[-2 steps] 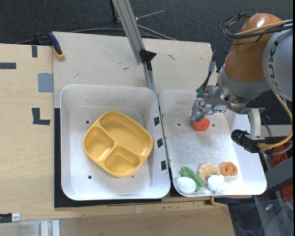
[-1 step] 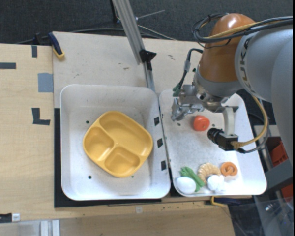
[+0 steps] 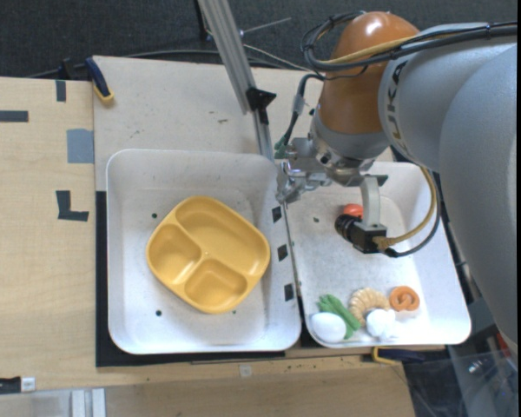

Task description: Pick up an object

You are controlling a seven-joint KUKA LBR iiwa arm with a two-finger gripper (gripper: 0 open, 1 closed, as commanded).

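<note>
The end effector [image 3: 288, 183], a cluster of bare grey metal under the arm's glossy orange band, hangs just past the upper right corner of the yellow tray [image 3: 208, 254], over the seam where the two bins meet. From this angle it cannot be told whether it is open or closed, and nothing can be seen in its grasp. The tray is a single piece of smooth matt plastic, a rounded square turned on the diagonal and moulded into three compartments, lying flat in the left bin [image 3: 126, 233]. The right bin [image 3: 326, 259], on the tray's far right side, is the same shallow white plastic with rounded corners and a speckled floor. The small things lie in it. Lower right of the tray, against the near rim, there is one green leafy piece [image 3: 334, 307], two smooth white egg shapes [image 3: 328, 327] [image 3: 380, 322], one tan ridged piece [image 3: 365, 301] and one orange ring-like piece [image 3: 405, 299], packed closely together. One small red-orange piece [image 3: 353, 210] lies to the right of the tray, apart from that group. The counter [image 3: 35, 259] left of the tray is pale wood grain with grey and black tape marks [image 3: 80, 146]. A plain beige board [image 3: 174, 102] lies above the tray, with one blue-and-yellow clamp [image 3: 100, 80] at its corner. One ribbed aluminium rail [image 3: 226, 42] slants above the tray, over dark flooring [image 3: 113, 7].
</note>
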